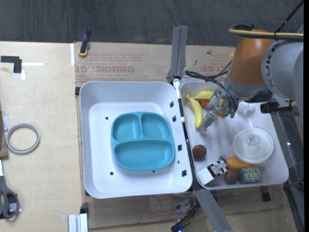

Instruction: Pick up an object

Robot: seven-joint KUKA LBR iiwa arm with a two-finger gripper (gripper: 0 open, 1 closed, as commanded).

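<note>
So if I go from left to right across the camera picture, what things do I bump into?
Grey ring of tape → blue divided plastic plate → yellow banana → round white lid.

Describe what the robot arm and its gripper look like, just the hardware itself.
The arm is bulky and rounded, light grey, with a glossy orange band above the wrist. Black cables loop out near the wrist. The gripper is small, metallic grey, with slim fingers.
</note>
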